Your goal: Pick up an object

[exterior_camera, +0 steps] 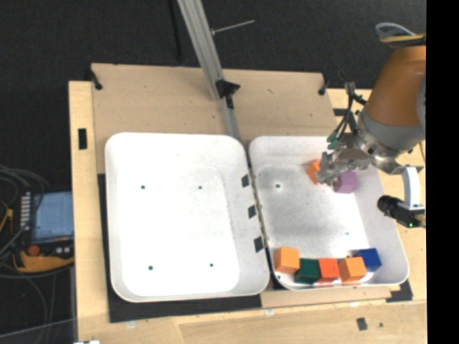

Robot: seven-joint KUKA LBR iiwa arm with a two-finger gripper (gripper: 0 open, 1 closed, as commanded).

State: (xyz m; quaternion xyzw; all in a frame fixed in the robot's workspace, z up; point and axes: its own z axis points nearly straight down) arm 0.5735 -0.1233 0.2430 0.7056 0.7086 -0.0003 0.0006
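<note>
Two white bins sit side by side. Gripper [331,172] low over the right bin [308,213], near its far edge, between an orange block [314,170] and a purple block [347,183]. Finger spread: cannot tell. Five blocks line the near edge, blue block [369,258] rightmost.

I work in what looks like a robotics lab. My bench [179,95] is a plain wooden board bearing two shallow white bins [179,213], with a metal rail [204,38] slanting overhead. Loose cables [21,185] and a blue box [54,216] lie on the dark floor beside it.
</note>
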